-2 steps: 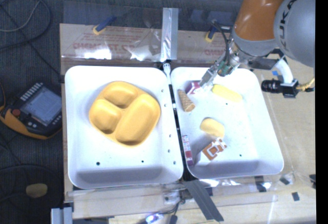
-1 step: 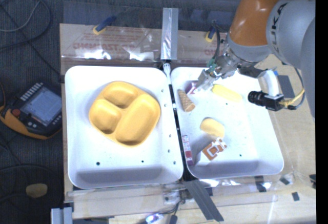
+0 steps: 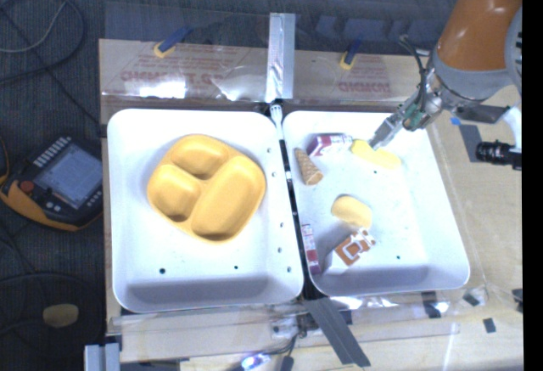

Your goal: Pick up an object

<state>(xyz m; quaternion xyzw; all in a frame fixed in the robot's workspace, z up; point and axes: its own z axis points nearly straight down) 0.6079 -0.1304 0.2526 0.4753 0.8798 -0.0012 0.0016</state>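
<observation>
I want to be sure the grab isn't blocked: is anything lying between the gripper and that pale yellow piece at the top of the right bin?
Nothing visible does. The gripper sits right at the pale yellow piece; the small bottle lies beside, to its left.

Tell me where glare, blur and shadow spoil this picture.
Camera view: glare washes out the clear plastic sheet behind the bins and the shiny strip between them; the white bins are bright, almost without texture; the hand over the right bin is small and soft, its tip hard to read; the yellow divided dish is sharp with soft shading; the floor at left is dim.
</observation>
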